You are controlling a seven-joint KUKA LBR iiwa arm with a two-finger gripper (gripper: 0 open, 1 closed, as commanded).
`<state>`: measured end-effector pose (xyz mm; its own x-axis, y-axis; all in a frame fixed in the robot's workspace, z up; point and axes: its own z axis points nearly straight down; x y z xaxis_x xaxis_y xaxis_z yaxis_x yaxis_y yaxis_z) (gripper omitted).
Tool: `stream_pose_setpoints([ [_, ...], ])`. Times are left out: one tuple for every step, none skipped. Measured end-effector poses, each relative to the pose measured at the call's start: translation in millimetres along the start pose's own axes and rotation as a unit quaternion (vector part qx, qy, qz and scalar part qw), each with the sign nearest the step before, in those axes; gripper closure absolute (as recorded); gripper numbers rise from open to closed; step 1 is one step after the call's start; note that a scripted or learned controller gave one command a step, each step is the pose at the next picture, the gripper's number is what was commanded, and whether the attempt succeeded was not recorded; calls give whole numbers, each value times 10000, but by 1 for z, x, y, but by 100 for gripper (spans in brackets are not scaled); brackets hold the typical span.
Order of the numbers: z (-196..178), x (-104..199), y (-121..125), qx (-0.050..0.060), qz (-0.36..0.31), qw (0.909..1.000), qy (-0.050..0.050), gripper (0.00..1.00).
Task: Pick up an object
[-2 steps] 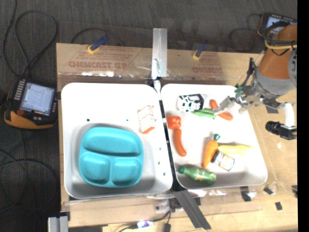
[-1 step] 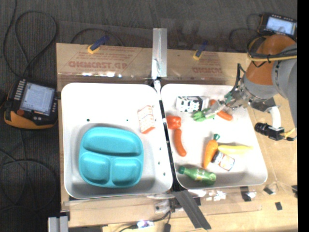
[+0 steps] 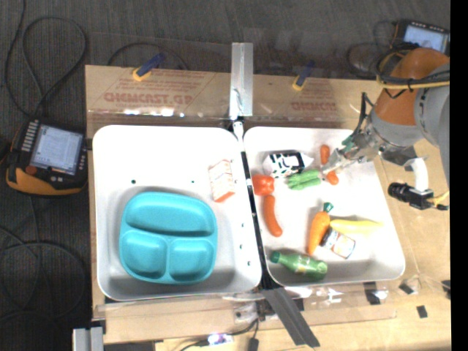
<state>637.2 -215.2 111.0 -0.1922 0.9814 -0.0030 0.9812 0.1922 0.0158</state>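
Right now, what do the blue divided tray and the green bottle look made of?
Blue divided tray: likely moulded plastic, matte, uniform colour with soft rounded compartment edges. Green bottle: probably glossy plastic, a toy by its look; it shows small highlights, though its material stays uncertain.

A robot lab: a grey arm, a teach pendant and cables on carpet.
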Motion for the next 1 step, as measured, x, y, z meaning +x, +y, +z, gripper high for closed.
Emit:
stream_pose_setpoints([
  [-86, 67, 47, 74, -836, 9965, 15, 100],
])
